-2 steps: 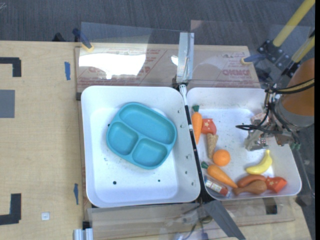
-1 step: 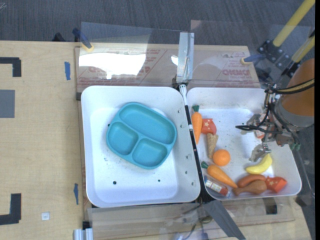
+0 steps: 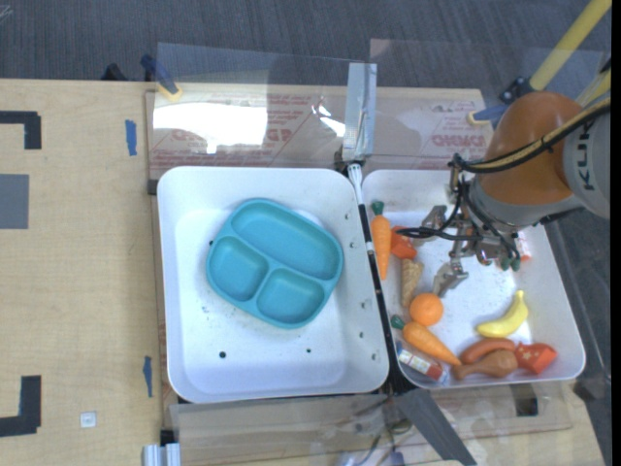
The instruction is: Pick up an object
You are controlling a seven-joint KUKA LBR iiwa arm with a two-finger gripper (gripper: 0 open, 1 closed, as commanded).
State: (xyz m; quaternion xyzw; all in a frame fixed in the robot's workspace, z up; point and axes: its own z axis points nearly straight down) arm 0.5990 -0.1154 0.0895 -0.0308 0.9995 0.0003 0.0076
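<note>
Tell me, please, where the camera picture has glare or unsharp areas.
Camera view: strong white glare on the clear panel behind the left bin; the pincer and its cables look soft and blurred; the blue tray and banana are evenly lit and clear.

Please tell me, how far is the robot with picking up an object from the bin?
Done: the grey arm has reached over the right white bin, with its two-finger gripper low above the bin floor.
In hand: nothing is visibly held. The round orange fruit, the yellow banana and the orange carrots all lie on the floor.
Left: grasping one object and lifting it. The blue divided plate in the left bin holds no item.
</note>
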